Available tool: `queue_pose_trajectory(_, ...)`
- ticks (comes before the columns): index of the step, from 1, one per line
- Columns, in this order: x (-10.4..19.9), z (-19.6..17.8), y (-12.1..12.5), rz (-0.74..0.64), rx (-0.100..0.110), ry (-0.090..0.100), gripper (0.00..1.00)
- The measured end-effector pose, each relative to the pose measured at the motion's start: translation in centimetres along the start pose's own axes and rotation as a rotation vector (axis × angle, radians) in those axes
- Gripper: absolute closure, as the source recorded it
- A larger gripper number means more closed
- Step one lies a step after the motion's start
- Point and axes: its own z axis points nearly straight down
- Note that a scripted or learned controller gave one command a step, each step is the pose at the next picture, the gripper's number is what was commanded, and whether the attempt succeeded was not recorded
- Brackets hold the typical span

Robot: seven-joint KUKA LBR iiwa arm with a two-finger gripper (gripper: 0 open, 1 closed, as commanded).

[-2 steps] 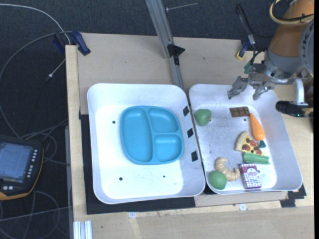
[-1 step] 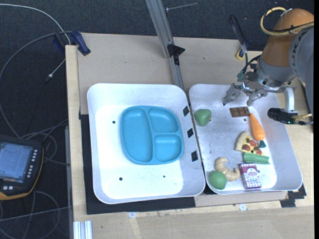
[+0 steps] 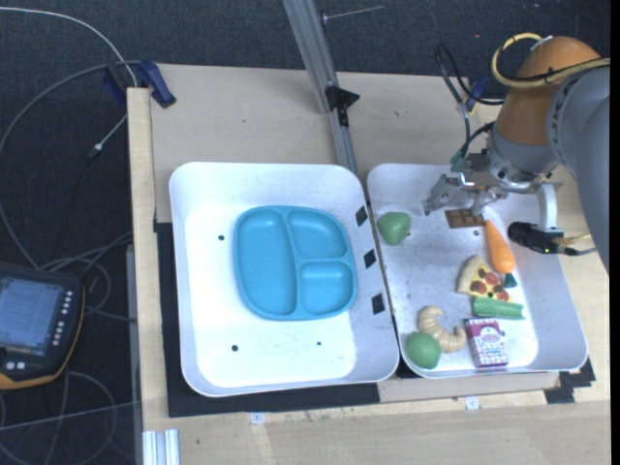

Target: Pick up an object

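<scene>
- Now your gripper (image 3: 463, 200) hangs over the right bin (image 3: 417, 264), fingers apart, holding nothing
- Just beside it your carrot (image 3: 499, 247) lies, long axis running up-left to down-right

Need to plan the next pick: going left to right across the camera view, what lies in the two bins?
Blue divided plate in the left bin → then in the right bin: green apple → green pear → hand → red carton → carrot.
</scene>
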Motion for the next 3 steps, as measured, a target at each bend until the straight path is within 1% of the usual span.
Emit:
queue_pose_trajectory(1,0.0,-1.4,0.2,-0.001,-0.006,-0.001,1.00)
queue_pose_trajectory(2,-0.3,-7.4,-0.5,0.002,-0.012,-0.002,1.00)
queue_pose_trajectory(3,0.3,-13.8,-0.3,0.000,-0.014,-0.003,1.00)
